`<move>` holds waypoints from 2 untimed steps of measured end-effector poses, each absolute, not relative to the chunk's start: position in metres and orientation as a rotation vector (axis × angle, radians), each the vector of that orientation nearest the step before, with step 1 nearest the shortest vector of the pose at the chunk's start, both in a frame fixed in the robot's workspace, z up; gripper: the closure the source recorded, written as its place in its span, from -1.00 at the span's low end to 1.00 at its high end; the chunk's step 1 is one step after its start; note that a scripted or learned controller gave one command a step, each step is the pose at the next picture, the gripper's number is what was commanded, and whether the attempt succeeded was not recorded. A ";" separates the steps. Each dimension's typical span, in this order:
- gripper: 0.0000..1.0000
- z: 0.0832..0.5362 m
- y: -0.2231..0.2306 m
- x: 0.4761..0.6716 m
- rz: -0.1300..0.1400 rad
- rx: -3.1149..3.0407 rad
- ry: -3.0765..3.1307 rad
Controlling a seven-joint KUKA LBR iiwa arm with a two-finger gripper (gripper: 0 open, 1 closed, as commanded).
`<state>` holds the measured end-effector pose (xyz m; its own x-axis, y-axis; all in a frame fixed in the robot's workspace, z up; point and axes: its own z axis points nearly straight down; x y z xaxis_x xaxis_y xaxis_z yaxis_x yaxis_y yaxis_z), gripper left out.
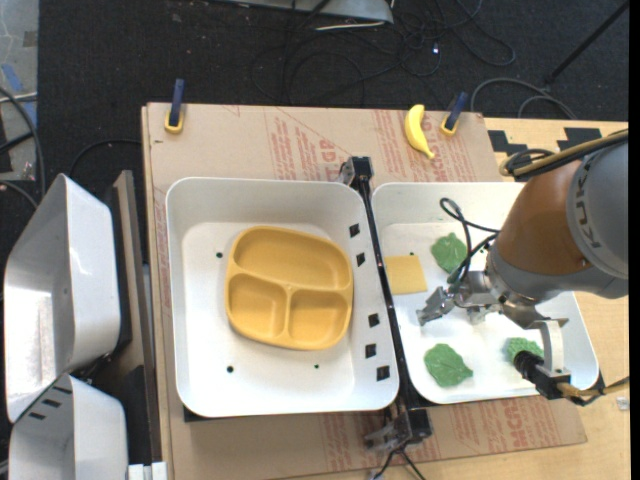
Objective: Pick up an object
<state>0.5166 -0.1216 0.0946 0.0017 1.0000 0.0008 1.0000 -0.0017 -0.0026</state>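
The gripper [437, 306] hung low over the right bin [400, 203], fingers splayed apart and gripping nothing. Around it lay the objects — a yellow square [405, 274] just left, green pieces above [449, 251], below [446, 365] and at right [521, 348]. A yellow tray [290, 288] sat in the left bin [190, 268].

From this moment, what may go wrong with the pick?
The gripper hangs over bare floor of the right bin, between the yellow square and the lower green piece; closing here would likely catch nothing. The square lies flat, so the fingers may slip over it. A cable loops near the upper green piece and may snag.
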 end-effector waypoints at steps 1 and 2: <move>-1.00 0.092 -0.121 0.517 0.001 -2.222 -2.218; 1.00 0.103 -0.122 0.517 0.000 -2.228 -2.218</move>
<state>0.5173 -0.1219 0.1029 0.0042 1.0000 -0.0013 1.0000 -0.0042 0.0017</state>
